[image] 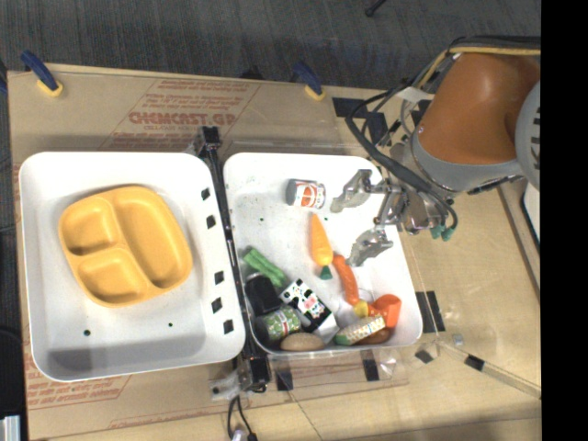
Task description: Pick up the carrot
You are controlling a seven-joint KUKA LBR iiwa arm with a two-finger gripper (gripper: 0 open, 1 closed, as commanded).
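Orange, tapered plastic toy carrot lies in the right white bin, just beside a yellow-orange toy corn piece. It looks light, stiff and smooth; mid-length offers the best hold. The gripper hovers open above it, empty. The carrot's lower tip is buried in toy clutter.

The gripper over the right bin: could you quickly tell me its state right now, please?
Gripper: open, holding nothing, fingers spread above the right bin, just right of the carrot.
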